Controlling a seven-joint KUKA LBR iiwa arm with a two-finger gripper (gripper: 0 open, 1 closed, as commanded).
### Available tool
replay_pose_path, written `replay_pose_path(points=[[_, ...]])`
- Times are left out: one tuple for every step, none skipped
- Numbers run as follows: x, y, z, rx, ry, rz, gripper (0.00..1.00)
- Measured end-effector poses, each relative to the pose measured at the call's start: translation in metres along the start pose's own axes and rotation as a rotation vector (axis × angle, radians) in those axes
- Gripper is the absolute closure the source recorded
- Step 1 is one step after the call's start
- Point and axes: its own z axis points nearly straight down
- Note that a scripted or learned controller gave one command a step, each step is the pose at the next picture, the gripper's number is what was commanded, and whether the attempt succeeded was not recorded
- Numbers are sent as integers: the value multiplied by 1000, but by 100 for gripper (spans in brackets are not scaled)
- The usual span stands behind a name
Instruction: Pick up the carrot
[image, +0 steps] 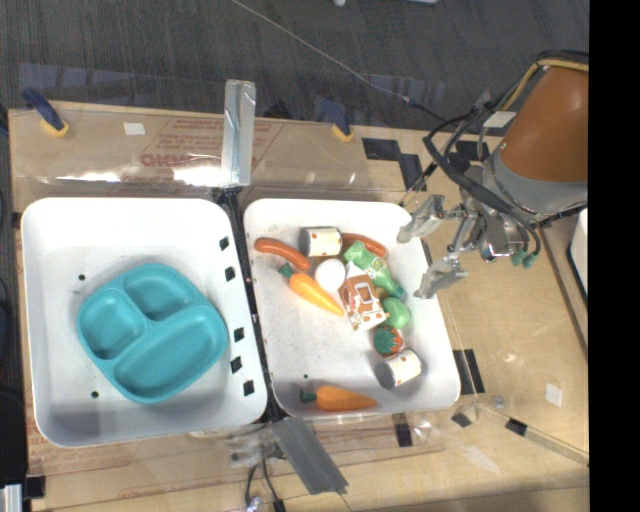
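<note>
L bin (40, 300) holds a teal divided plate (150, 330), 3 compartments. R bin (300, 400) w/ toy food: hot dog (281, 251), white egg (329, 273), strawberry (389, 340), small carton (362, 302), white cup (398, 369) on its side.

A robotics lab, by the look of it. The gripper (433, 250) hangs from a cabled arm over a plywood worktop (510, 345) marked with black tape. Left of the gripper sit two white bins (40, 330), one full of toy food (345, 290), fenced by clear plastic sheeting (150, 150) clamped upright.
</note>
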Motion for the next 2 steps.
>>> replay_pose_path(points=[[36, 25, 122, -5, 6, -180, 0], [20, 58, 127, -2, -1, -458, 0]])
